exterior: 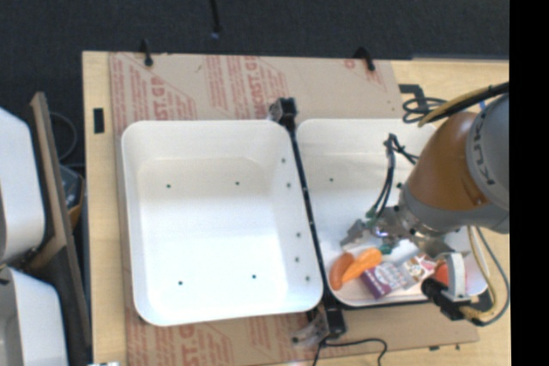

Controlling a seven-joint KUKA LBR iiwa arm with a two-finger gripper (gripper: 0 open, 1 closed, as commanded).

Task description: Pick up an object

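The right bin [343, 150] holds a small heap of objects in its front corner. An orange carrot-shaped object [352, 267] lies at the front left of the heap, with a purple packet [390, 278] beside it and a red and white item [444, 271] further right. My gripper [375, 234] hangs low over this heap, just behind the orange object, below the arm's orange band [442, 163]. The arm's body hides whatever lies under it.
The left bin [214, 219] sits to the left, parted from the right bin by a black divider bar [302, 193]. Cables [390, 159] trail over the right bin's back. A black clamp [283, 110] stands at the bins' rear junction.
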